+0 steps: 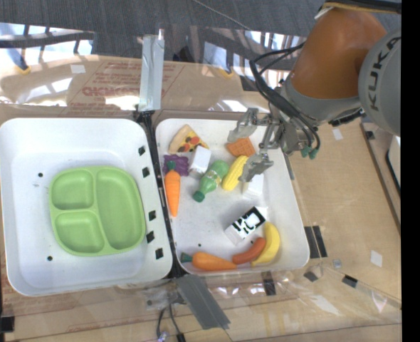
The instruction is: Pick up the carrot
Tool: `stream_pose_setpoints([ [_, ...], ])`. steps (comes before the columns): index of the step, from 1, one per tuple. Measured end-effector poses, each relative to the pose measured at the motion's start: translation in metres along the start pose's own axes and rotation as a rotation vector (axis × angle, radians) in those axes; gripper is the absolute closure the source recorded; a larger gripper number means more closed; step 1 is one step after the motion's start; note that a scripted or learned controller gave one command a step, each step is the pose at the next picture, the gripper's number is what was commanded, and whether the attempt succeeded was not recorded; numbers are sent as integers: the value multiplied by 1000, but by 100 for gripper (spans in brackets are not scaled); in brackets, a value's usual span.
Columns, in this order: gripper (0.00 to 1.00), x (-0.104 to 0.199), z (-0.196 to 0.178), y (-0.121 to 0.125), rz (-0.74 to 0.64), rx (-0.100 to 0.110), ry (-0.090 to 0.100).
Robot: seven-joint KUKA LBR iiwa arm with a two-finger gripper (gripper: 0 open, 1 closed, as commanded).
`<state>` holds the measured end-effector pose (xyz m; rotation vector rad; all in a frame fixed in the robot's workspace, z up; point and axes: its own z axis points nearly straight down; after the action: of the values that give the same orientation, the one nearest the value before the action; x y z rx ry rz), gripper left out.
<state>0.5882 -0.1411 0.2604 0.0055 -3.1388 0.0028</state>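
Observation:
The carrot (172, 192) is orange and lies lengthwise along the left wall of the right bin (292, 198), just below a purple piece (174, 164). A second orange, carrot-shaped piece (211, 262) lies along the bin's front wall. My gripper (253, 147) hovers over the bin's far right part, well to the right of the carrot. It is open, its fingers spread above an orange wedge (240, 147) and a yellow corn cob (235, 172). Nothing is held between them.
The right bin also holds a pizza slice (186, 140), a white block (199, 159), a green bottle (208, 182), a black-and-white box (245, 222), a banana (270, 242) and a red sausage (249, 252). A green divided plate (96, 210) sits in the left bin (18, 148).

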Motion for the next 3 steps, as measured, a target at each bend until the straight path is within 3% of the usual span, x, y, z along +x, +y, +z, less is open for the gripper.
stream_pose_setpoints([
  [1,0,-3,118,51,313,-3,7],
  [2,0,88,167,49,116,-2,-12],
  [3,100,88,159,51,106,-2,-6],
])
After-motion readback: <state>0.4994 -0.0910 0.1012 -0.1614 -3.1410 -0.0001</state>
